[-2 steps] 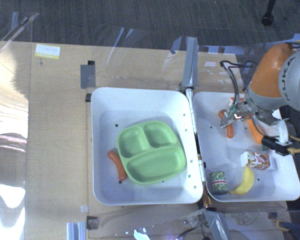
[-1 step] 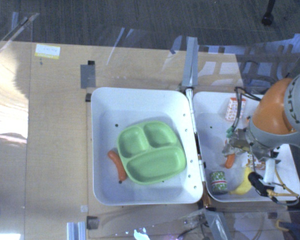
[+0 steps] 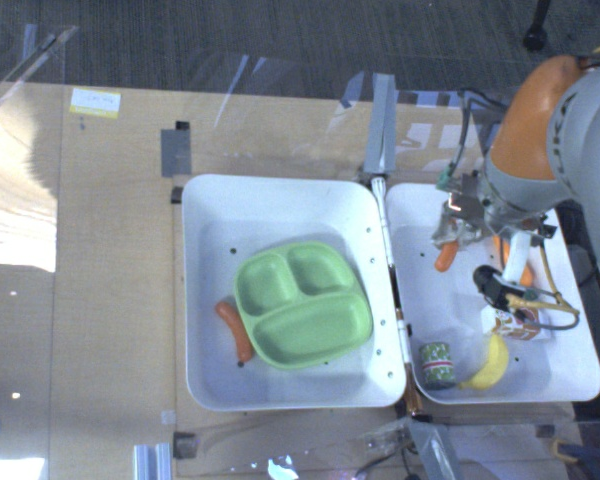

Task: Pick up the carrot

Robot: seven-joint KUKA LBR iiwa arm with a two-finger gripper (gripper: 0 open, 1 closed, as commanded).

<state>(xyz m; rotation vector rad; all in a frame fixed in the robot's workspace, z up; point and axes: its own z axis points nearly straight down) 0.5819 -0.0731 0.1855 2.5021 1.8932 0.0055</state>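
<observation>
The carrot [image 3: 444, 258] is a short orange piece in the left part of the right bin [image 3: 570, 378]. Its upper end sits between the fingers of my gripper [image 3: 454, 238], which is shut on it. Its lower end pokes out below the fingertips. The arm with its orange band [image 3: 530, 128] comes in from the upper right and hides the bin's far right corner.
A yellow banana [image 3: 490, 364] and a small green can [image 3: 437, 361] lie at the right bin's front. The left bin [image 3: 205, 268] holds a green divided plate [image 3: 302, 304] with a red-orange sausage [image 3: 236, 330] beside it. A grey divider post [image 3: 382, 128] stands between the bins.
</observation>
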